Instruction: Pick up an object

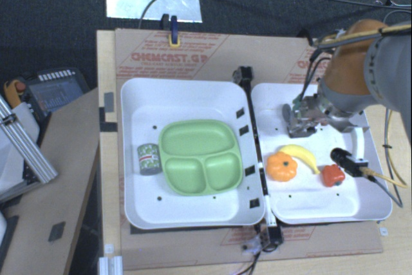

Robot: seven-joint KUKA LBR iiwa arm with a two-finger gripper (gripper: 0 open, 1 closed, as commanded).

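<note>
Two white bins stand side by side on a brown board (pixel 193 55), printed in red with "CHEMCAST" along its far edge. We count five loose things in all: two in the left bin (pixel 129 158) and three in the right bin (pixel 309 199).

Left bin: one green tray (pixel 199 158) with three compartments, one long at the far side and two smaller at the near side. It lies at the bin's middle. One small can (pixel 149 158) stands upright just beside the tray's left edge, near the bin's left wall. The can has a green and white label with a red mark, and we cannot read its writing.

Right bin: one banana (pixel 299 154), one orange fruit (pixel 282 167) and one red fruit (pixel 332 175) lie in a row across the near half. The orange fruit is close to the bin's left wall, with the banana touching it on its far side. The red fruit lies apart from both, toward the right wall.

One gripper (pixel 301 127) is low in the far half of the right bin, just beyond the banana and apart from all three fruits. We cannot tell whether it is open or closed, and we see nothing held in it.

One yellow and blue clamp (pixel 172 32) sits on the board's far edge.
</note>
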